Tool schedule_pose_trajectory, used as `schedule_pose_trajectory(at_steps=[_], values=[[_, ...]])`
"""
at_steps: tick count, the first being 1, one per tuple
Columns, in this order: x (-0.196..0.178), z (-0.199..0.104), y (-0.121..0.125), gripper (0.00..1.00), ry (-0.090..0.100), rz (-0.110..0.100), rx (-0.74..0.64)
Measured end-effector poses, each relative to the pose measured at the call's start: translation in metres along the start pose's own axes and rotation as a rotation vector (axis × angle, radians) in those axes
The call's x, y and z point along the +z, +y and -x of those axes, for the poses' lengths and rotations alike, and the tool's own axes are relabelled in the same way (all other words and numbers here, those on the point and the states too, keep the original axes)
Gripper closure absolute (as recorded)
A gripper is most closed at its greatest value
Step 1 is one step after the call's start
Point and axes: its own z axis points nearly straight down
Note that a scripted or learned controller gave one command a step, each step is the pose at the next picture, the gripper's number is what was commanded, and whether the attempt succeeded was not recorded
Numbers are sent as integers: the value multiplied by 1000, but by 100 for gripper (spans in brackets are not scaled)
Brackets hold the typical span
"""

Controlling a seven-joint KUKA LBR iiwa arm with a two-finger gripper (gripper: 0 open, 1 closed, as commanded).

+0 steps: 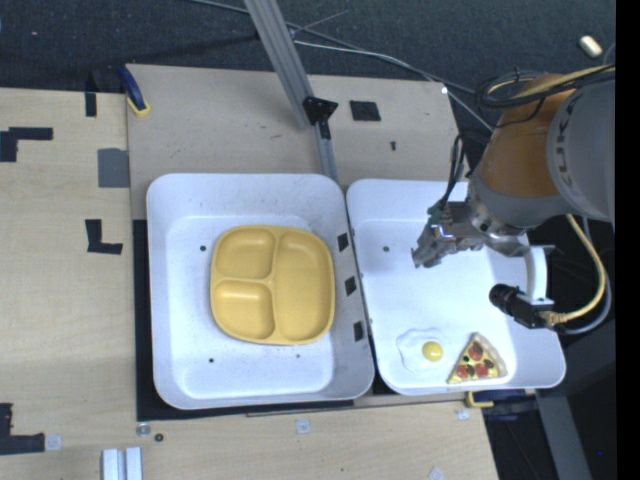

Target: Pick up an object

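while the grey arm (560, 158) with its orange band reaches in from the right, its gripper (430, 251) hangs over the upper middle of the right bin (385, 208), above bare white floor. the dark fingers point down and to the left, and nothing shows between them; how far apart they stand cannot be told from this slant. two small toys lie near the front edge of the same bin, well apart from the gripper: a fried egg (421, 350) with a yellow yolk, and just beside it on the right a pizza slice (477, 360) with red toppings. in the left bin (180, 268) a yellow divided plate (272, 284) with three compartments lies flat near the middle.
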Motion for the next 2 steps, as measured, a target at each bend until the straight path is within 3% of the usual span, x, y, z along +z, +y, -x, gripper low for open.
schedule_pose_trajectory(at_steps=[1,2], values=[[-44,-3,-5,100,0,-1,1],[-35,-55,4,100,0,-4,-4]])
